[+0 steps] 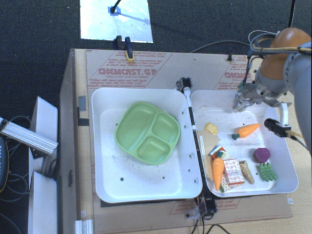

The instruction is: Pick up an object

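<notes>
near the right bin's point(292, 179) far rim hang the jaws point(242, 103) — open or shut, i cannot tell; the carrot point(247, 130) looks light, stiff, slick — grip mid-body.

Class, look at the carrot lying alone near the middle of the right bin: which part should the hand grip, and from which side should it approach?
Probably grip the carrot across its thick orange middle, coming straight down from above. It lies flat, tilted slightly, green stem end toward the yellow piece, with bare bin floor on both long sides, so fingers closing across the narrow width have room. The hand sits just beyond it.
</notes>
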{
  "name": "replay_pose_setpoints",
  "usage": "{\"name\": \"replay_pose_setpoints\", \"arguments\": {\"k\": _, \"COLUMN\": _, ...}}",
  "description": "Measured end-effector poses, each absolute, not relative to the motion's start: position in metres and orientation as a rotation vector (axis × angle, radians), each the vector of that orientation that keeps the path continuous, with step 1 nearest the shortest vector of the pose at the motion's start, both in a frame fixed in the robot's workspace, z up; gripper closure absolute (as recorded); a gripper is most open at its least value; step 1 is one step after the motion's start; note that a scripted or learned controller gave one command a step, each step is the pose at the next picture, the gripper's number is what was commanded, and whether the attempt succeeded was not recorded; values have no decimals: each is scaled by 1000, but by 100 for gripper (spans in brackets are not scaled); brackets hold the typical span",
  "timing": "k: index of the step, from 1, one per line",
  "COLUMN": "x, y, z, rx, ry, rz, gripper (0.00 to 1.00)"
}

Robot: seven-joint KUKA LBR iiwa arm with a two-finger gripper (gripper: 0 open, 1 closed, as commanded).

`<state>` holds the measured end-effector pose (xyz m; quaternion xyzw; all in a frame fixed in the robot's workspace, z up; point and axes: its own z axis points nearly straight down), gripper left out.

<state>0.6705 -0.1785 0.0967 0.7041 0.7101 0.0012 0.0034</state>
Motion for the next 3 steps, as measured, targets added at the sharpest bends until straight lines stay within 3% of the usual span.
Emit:
{"name": "replay_pose_setpoints", "arguments": {"k": 1, "x": 670, "y": -178, "z": 97, "rx": 2206, "ry": 2227, "rz": 3, "gripper": 0}}
{"name": "replay_pose_setpoints", "arguments": {"k": 2, "x": 644, "y": -172, "z": 85, "rx": 2219, "ry": 2222, "rz": 1, "gripper": 0}}
{"name": "replay_pose_setpoints", "arguments": {"k": 3, "x": 669, "y": -168, "z": 85, "rx": 2214, "ry": 2225, "rz": 3, "gripper": 0}}
